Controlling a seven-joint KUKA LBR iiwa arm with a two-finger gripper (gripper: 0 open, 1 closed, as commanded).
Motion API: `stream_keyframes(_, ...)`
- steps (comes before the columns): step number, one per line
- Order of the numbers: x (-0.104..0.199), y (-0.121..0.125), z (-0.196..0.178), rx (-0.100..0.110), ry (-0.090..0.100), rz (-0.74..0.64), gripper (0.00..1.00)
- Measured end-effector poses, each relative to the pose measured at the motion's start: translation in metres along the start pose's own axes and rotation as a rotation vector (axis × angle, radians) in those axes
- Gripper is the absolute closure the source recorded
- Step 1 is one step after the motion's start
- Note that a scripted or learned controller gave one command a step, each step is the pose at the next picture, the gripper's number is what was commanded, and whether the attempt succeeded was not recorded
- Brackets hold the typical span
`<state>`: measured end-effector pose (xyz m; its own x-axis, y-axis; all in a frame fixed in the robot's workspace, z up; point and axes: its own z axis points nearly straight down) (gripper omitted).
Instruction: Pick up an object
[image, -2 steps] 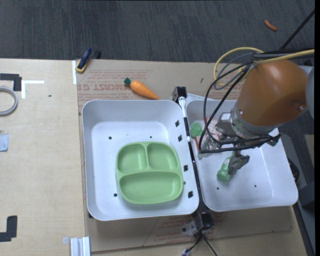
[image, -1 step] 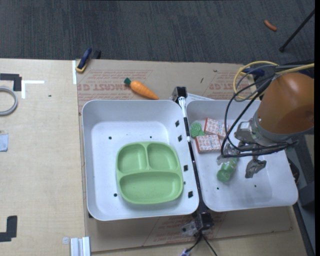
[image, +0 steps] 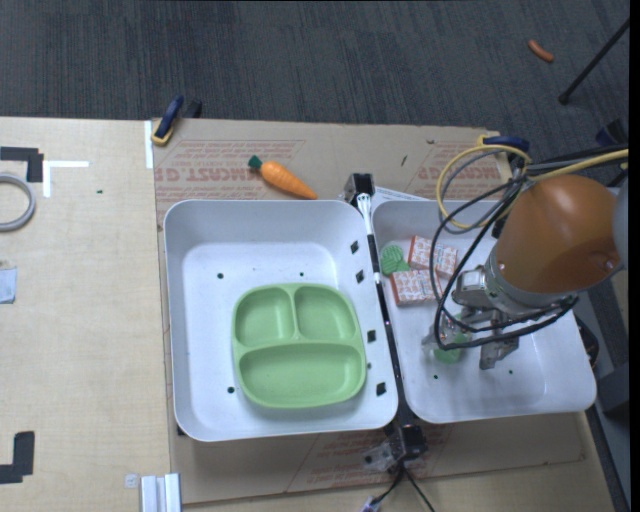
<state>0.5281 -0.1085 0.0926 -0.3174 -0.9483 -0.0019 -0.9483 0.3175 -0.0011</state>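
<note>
Your hand (image: 462, 345) sits low in the right bin (image: 560, 395), near that bin's middle and toward its left wall, under the orange band of the arm (image: 555, 235). The wrist and cables hide the tips, so you cannot tell from here how the hand is set or whether anything is in it.

The likely thing to take is the small green item (image: 447, 350) peeking out beside the hand on the bin floor; most of it is covered, so its shape is unclear. It looks like light plastic toy food, probably stiff and smooth, so it may skid on the white floor if you nudge it from one side. Close across its narrow width and come straight down.

Other choices lie toward the bin's far-left corner: a green round piece (image: 391, 259) and red-and-white packets (image: 422, 270), touching or overlapping. The packets look flat and thin, hard to get under.

The left bin (image: 200, 330) holds a green divided plate (image: 298, 346). A toy carrot (image: 284, 178) lies on the bench beyond the bins.
</note>
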Motion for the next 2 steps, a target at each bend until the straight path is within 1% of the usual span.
stream_keyframes(1, -0.001, -0.001, -0.01, 0.003, -0.003, 0.004, 1.0)
stream_keyframes(2, -0.019, 0.043, -0.162, 0.003, -0.001, 0.174, 1.0)
